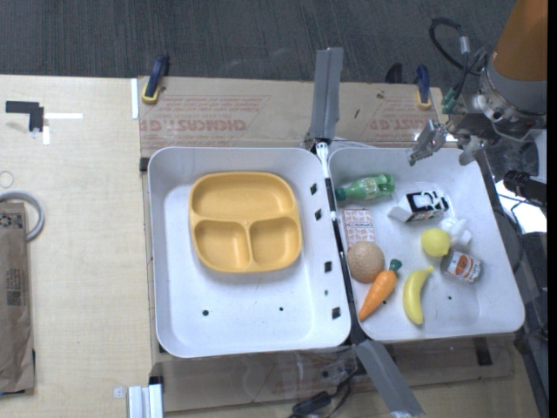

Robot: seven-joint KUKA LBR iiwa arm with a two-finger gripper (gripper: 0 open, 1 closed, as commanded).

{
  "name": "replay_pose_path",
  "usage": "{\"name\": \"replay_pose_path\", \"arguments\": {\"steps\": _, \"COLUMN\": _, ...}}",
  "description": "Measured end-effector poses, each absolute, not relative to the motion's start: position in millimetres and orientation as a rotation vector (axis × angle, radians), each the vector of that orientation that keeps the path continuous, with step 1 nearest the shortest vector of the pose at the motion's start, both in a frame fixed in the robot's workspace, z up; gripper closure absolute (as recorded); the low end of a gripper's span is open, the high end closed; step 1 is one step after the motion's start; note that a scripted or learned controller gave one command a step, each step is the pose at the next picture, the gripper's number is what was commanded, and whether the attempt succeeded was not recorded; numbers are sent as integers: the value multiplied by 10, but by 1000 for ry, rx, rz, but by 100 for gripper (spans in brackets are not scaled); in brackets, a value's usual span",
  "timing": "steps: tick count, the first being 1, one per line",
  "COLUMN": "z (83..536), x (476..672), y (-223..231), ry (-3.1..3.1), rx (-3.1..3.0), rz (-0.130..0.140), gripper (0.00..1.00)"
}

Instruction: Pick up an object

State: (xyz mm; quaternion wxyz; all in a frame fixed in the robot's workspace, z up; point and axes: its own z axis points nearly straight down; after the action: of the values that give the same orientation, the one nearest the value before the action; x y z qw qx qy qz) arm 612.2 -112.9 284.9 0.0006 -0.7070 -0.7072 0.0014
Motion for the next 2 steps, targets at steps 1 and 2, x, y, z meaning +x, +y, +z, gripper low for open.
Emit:
{"name": "replay_pose_path", "arguments": {"steps": 1, "z": 1614, "x": 5882, "y": -1556, "ry": -2257, "rx": -2182, "rz": 3, "gripper": 0}}
{"name": "replay_pose_path", "arguments": {"steps": 2, "z": 1128, "x": 6218, "y": -1973, "ry": -2192, "rx": -2280, "rz": -20, "gripper": 0}}
